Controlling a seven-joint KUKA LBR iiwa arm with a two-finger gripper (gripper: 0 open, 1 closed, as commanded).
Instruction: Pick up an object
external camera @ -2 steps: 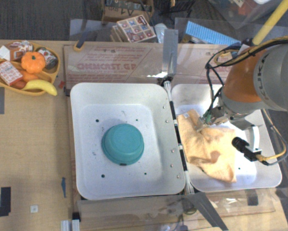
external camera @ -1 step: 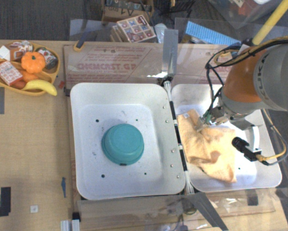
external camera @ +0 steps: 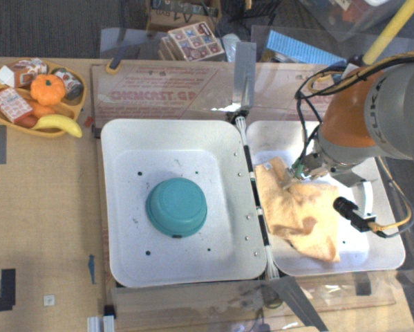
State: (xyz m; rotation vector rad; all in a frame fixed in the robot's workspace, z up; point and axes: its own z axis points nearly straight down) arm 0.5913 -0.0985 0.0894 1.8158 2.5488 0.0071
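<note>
A crumpled yellow cloth (external camera: pixel 300 213) is lying in the right-hand white bin (external camera: pixel 379 254), spread from the bin's left wall toward its lower middle, and the gripper (external camera: pixel 294 175) is being lowered onto the cloth's upper left part, right of the frame's centre. Whether anything is being pinched cannot be told, since the tips are being hidden against the folds. The cloth is judged to be light, limp and not fragile; it is likely to sag and trail when lifted, so a raised fold or bunched ridge is being favoured as the place to take hold, rather than a flat stretch lying against the bin floor. A teal bowl (external camera: pixel 177 207), stiff and smooth, is sitting upside down in the left-hand white bin (external camera: pixel 124 144) and is looking harder to grip across its rounded back. Faint red lettering is being shown on the cardboard panel (external camera: pixel 162 92) behind the bins, too washed out to be read with confidence. Small packets in the toy food dish (external camera: pixel 34 102) at the upper left of the tabletop (external camera: pixel 41 220) are bearing print too small to be read.
</note>
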